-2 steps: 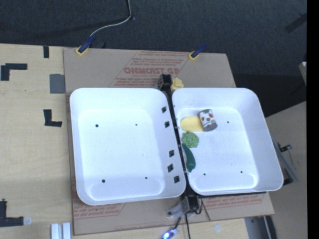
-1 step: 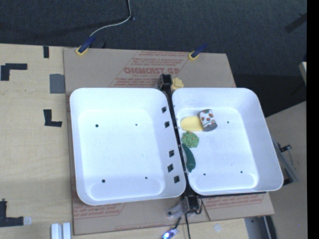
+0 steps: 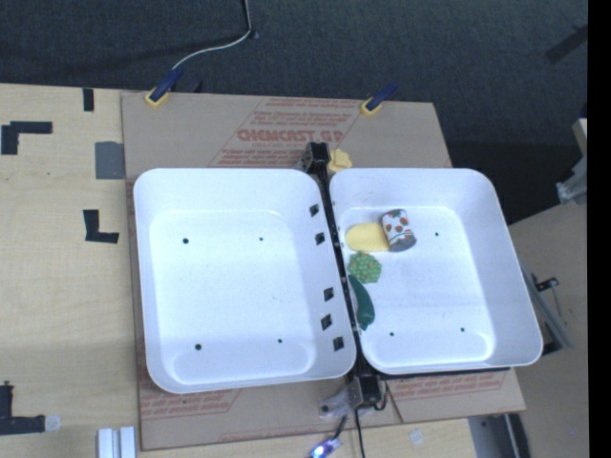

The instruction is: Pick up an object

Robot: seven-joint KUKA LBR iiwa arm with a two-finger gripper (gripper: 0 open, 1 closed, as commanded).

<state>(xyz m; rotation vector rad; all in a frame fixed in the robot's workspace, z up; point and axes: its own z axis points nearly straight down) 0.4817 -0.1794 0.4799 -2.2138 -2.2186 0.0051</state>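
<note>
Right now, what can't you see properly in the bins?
- Small patterned object, camera view: too small and blurry to name.
- Dark green piece: lies against the right bin's left wall; its shape is unclear.
- Yellow object and green clump: blurred, kind unclear.

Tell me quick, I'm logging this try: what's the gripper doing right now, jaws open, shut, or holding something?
Gripper: cannot be told from the camera view. The yellow object lies in the right bin, unheld.

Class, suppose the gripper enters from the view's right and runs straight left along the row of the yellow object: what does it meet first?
Past the wall of the right bin, probably the small white spotted object, which lies just right of the yellow object; height is unclear.
</note>
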